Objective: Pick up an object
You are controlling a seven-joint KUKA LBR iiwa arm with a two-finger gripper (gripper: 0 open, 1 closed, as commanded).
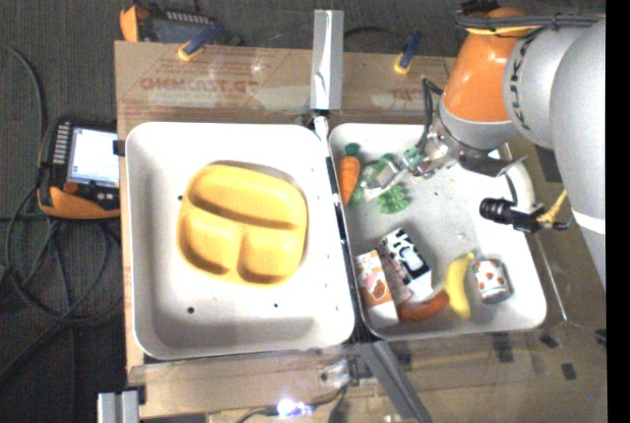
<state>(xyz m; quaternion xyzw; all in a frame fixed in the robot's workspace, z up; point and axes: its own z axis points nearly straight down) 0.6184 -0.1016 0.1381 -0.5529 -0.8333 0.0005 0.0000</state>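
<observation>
My gripper (386, 175) hangs low over the upper left part of the right bin (532, 313), reaching in from the orange-banded wrist (482, 87). It sits just right of an orange carrot (346, 177) and directly above a small green leafy toy (394, 201), close to both. Whether it touches or holds anything is unclear. Lower in the same bin lie a black-and-white carton (406, 254), a brown snack carton (372, 278), a red sausage (423, 308), a yellow banana (459, 285) and a small can (490, 279).
The left bin (138, 214) holds a yellow divided tray (243, 219). A black fitting (507, 211) sticks out from the arm over the right bin's right side. A metal post (327, 57) stands behind the gap between the bins.
</observation>
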